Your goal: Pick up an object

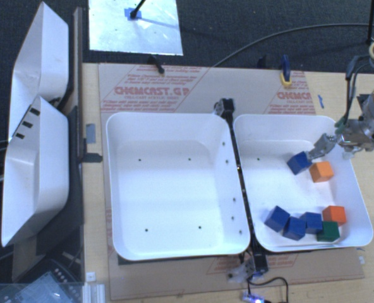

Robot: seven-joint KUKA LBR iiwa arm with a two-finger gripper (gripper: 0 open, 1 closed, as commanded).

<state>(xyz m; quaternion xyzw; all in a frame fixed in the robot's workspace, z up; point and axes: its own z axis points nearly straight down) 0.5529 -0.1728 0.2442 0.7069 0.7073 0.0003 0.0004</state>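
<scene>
In the right bin (263, 137), a blue cube (298, 163) lies beside an orange cube (321, 171) near the far right. My gripper (319, 148) reaches in from the right edge and hangs just above and to the right of that blue cube, close to its upper corner. Along the bin's front wall sit three more blue cubes (277, 218) (294, 228) (311, 221), another orange cube (334, 214) and a green cube (328, 232). Nothing is seen held in the gripper.
The left bin (168, 144) stands beside the right one, with a black divider strip (237, 169) between them. White trays (38, 137) lean at the far left. Cables (351, 74) hang near the arm at the right.
</scene>
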